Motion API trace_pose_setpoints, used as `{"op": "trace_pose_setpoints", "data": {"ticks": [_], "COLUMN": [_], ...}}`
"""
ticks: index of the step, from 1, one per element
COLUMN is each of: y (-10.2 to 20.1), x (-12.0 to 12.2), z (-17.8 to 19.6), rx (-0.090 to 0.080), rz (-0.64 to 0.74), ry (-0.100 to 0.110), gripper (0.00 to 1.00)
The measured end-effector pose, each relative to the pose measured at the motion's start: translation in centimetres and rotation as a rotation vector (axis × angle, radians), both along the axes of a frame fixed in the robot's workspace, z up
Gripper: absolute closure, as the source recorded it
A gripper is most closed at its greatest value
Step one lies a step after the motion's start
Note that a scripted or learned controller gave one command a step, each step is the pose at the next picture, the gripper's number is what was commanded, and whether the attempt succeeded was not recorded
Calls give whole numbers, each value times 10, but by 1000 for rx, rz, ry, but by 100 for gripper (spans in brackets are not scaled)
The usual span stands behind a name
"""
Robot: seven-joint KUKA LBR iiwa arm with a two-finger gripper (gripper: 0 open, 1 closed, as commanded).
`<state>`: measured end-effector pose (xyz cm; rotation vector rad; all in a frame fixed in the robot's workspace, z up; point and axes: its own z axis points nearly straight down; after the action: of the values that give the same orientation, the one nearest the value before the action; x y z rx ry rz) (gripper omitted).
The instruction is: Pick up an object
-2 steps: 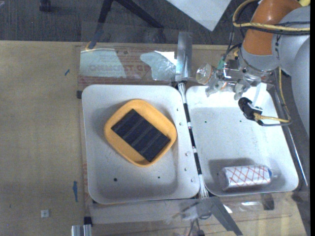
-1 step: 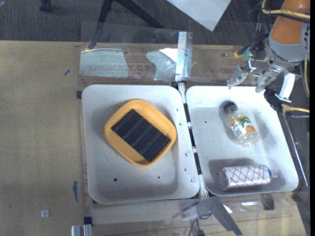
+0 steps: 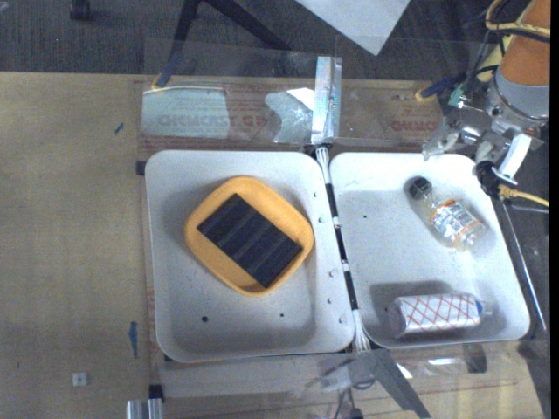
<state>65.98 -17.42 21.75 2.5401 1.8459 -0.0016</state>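
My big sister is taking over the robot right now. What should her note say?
Gripper: at the far right corner of the right bin, above its rim, holding nothing that I can see; fingers too unclear to judge.
Right bin: a small clear bottle with a dark cap at the back, a white tube with red crisscross lying at the front.
Left bin: an orange dish with a dark ridged top.
Done: nothing picked yet.
Left: grab one object; the bottle is nearest.

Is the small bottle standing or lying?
Lying: the bottle shows its full length on the right bin's floor, black cap toward the far-left.
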Motion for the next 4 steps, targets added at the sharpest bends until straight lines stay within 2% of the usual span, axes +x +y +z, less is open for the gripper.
{"op": "trace_pose_setpoints", "data": {"ticks": [1,2,3,4], "y": [15,24,-6,-7], "x": [-6,-26,-47,-46], "z": [-131,-131,-130,-119], "rx": [0,2,0,-3], "rz": [95,207,552,549], "ry": [-3,-2,-3,-9], "gripper": [0,0,0,100]}}
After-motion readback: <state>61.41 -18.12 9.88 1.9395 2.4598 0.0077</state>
